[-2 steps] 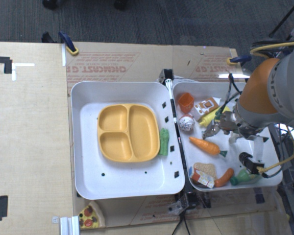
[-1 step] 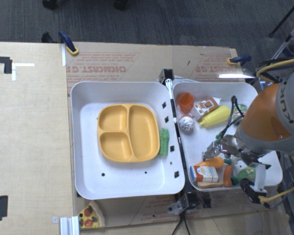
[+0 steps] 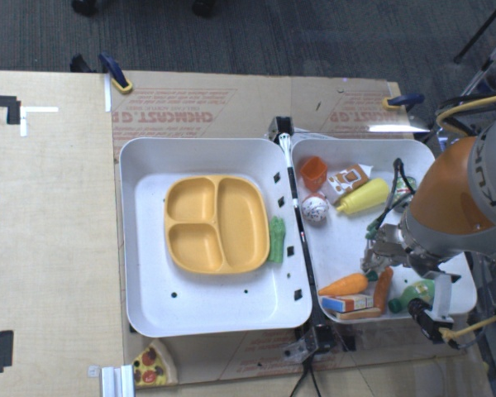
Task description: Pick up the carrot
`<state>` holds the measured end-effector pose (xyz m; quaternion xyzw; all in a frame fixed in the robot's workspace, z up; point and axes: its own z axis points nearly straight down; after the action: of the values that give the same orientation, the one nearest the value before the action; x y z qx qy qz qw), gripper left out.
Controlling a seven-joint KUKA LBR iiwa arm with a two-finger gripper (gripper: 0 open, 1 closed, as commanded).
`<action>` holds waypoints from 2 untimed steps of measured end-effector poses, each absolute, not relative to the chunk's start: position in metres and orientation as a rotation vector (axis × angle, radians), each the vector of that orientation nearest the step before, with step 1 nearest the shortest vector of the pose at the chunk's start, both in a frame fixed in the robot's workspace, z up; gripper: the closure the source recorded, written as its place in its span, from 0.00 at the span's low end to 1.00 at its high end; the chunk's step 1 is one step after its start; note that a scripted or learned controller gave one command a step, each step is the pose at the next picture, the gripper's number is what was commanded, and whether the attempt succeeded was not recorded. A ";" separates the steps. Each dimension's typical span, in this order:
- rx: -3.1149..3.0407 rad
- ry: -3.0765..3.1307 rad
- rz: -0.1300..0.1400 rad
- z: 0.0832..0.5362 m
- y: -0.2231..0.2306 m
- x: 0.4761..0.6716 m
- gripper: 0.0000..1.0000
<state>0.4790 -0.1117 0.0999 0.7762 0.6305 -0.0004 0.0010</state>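
Camera view:
Bins: two shallow white plastic bins (image 3: 132,222) on the tabletop.
Carrots: two orange tapered carrots (image 3: 344,285) in the right bin's near end, just below the claw (image 3: 379,259).
Claw state: cannot tell.

My arm (image 3: 471,193) comes in from the right of the camera view, bent over so that the broad orange band above my wrist faces upward and covers most of what can be seen of me. Below the band sits the grey wrist housing, angled down and to the left. From it my pincer (image 3: 379,259) points downward and leftward, its dark metal fingers low. The fingers are small and partly hidden under my own wrist, so their spread cannot be read. Black and yellow cables loop along my right side, and one thin black cable curls up beside the wrist.
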 end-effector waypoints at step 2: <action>2.202 2.239 0.001 0.092 -0.095 0.479 0.00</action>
<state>0.4789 -0.0954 0.0916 0.7013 0.7129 0.0004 0.0006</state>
